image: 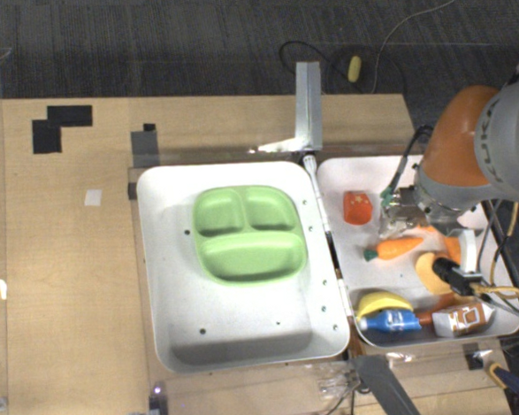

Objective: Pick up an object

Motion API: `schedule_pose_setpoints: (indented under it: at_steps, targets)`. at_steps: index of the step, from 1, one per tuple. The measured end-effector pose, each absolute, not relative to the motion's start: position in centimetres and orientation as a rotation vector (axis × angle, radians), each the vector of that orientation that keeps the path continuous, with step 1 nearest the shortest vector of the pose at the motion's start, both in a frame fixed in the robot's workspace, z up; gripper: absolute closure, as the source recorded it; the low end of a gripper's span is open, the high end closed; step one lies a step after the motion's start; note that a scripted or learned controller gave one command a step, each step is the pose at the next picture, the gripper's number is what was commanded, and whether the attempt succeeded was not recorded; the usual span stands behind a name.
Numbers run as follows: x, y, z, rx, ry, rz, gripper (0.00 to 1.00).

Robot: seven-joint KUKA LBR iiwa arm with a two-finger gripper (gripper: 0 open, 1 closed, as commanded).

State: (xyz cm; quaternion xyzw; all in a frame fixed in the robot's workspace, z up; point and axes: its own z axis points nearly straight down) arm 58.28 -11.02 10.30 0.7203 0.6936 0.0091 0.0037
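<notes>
The arm's gripper (402,221) hangs low in the right bin (330,208), directly above the carrot (397,248), which lies flat just below it. A red pepper (358,208) sits just beside, toward the left bin (171,279) holding a green divided plate (247,232).

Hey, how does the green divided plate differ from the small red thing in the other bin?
The green divided plate is far bigger than the red object. The plate is pale green with three compartments; the red object is a plain, compact lump. The plate lies in the left bin, the red object in the right bin among other items. Both rest untouched on a white bin floor.
</notes>
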Motion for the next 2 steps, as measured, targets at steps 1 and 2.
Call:
schedule_pose_setpoints:
  at_steps: [1,2]
  targets:
    - [58.3,-11.0,10.3,2.258,2.175,0.028,0.0]
    - [57.6,-10.8,9.0,2.26,2.172,0.015,0.0]
